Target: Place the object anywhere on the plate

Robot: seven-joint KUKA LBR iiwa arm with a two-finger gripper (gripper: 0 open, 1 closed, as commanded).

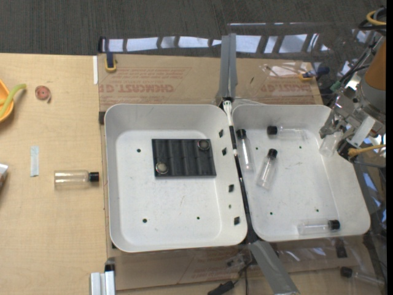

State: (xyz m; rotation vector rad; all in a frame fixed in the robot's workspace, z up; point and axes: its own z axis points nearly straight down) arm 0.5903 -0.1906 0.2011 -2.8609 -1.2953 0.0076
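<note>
Two white bins lie side by side on a sheet of brown cardboard (159, 82), the left bin (113, 183) at nine o'clock of the right bin (359, 201). A grey bar (228, 66) runs toward twelve o'clock from the gap between them. At nine o'clock of the left bin, a clear bottle (75, 177) with a black cap lies on its side on the wooden table (49, 226). A pale strip (34, 161) lies near the bottle at ten o'clock. At twelve o'clock of the strip sits a small red disc (42, 93), and at the disc's nine o'clock an orange bowl (3, 103) is cut by the edge. Dark carpet (153, 11) spans the top.
</note>
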